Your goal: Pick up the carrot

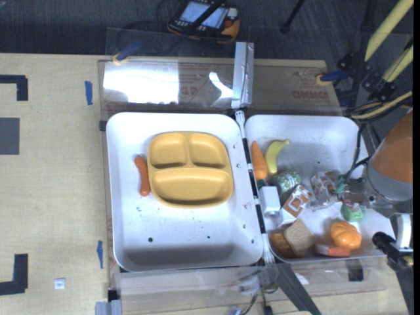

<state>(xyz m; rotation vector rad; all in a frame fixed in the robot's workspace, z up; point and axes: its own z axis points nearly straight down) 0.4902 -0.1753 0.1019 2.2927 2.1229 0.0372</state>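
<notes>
Judged at the approach step, with the hand [354,194], width impossible to tell, well apart from the carrot [259,160] lying across the clutter beside the banana [276,151]; calls next for crossing over, then lowering.

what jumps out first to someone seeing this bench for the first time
The large yellow three-compartment plastic plate in the middle of the left white bin draws the eye first, with a slim orange-red sausage-shaped toy lying just beside its left edge. The right white bin is crowded by contrast: an orange carrot lies along its left wall next to a yellow banana, above a jumble of packets and toy foods.
</notes>
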